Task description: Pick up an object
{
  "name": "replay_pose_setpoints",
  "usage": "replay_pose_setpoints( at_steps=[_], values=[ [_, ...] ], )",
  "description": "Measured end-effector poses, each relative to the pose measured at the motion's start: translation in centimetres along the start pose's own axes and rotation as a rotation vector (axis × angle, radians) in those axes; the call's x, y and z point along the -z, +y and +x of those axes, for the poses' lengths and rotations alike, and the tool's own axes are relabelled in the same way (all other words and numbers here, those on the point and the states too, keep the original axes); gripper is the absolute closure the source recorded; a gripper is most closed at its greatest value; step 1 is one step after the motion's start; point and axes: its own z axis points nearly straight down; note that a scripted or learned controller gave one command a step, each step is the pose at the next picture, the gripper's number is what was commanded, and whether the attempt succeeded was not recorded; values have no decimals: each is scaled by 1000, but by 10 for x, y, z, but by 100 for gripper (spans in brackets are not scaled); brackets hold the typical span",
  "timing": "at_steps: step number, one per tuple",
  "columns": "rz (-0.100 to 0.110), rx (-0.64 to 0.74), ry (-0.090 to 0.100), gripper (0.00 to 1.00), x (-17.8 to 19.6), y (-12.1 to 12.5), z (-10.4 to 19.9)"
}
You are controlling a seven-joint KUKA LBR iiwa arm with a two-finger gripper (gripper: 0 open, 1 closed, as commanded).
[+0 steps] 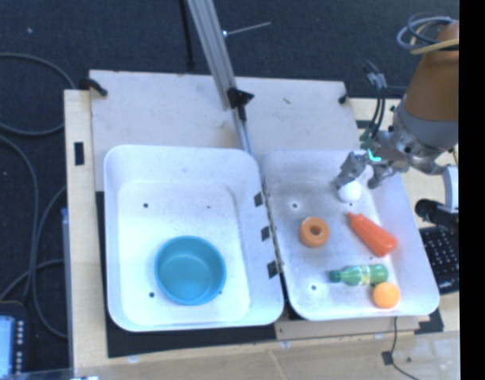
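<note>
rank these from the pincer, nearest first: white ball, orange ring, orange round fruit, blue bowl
1. Small white ball: right at the pincer, in the right bin's upper part.
2. Orange ring-shaped toy: below and left of the pincer, mid right bin.
3. Orange round fruit: right bin's near corner.
4. Blue round bowl: across in the left bin.

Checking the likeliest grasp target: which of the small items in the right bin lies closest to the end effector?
The white ball, right beneath the end effector; the carrot, orange ring, green bottle and orange ball lie farther away.
</note>
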Motion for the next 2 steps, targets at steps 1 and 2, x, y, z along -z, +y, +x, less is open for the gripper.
replay_pose_setpoints(
  at_steps=[1, 2],
  values=[
    [-4, 0, 0, 0, 3, 0, 0],
    [-1, -3, -4, 0, -41, 4, 0]
  ],
)
